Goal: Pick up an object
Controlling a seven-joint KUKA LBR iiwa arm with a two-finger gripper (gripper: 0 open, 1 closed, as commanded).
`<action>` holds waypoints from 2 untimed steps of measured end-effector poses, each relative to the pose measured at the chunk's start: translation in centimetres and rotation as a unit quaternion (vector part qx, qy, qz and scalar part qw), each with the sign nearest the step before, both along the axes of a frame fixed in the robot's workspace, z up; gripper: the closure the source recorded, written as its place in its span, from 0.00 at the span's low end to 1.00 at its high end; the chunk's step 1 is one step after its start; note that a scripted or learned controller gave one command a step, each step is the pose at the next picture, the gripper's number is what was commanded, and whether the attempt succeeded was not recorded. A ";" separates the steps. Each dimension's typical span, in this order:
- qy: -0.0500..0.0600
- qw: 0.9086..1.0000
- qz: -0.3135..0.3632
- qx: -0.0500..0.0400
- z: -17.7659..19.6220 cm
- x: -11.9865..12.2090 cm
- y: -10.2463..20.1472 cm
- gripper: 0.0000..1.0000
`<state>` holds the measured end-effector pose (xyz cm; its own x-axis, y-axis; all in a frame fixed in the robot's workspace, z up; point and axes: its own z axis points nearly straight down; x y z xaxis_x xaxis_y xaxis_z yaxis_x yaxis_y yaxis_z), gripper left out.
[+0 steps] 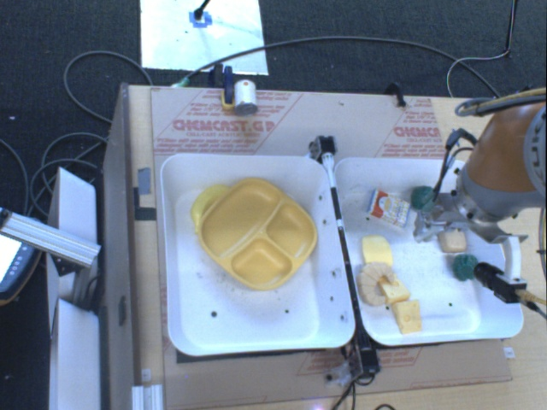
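My gripper (434, 226) hangs low over the upper right part of the right bin (444, 336). The grey arm with its orange band comes in from the right edge. A small tan block (454, 243) lies just below and right of the gripper. A teal object (421, 197) sits just above and left of it. A white and orange carton (390, 207) lies further left. Nothing is visibly lifted.
The right bin also holds a pale yellow block (377, 250), a round tan cracker (372, 283), two yellow cheese-like pieces (408, 316), and a second teal object (464, 267). A yellow compartment plate (256, 233) lies in the left bin (184, 314). A dark divider (339, 229) runs between the bins.
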<state>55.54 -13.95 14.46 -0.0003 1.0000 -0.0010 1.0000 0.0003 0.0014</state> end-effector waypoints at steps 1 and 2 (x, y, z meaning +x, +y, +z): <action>0.000 1.000 0.002 0.000 -5.0 4.8 -1.3 1.00; 0.000 1.000 0.000 0.000 -5.3 -0.8 0.8 1.00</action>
<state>54.75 -13.18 9.17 -0.0011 1.0000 -0.0001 1.0000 0.0011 0.0005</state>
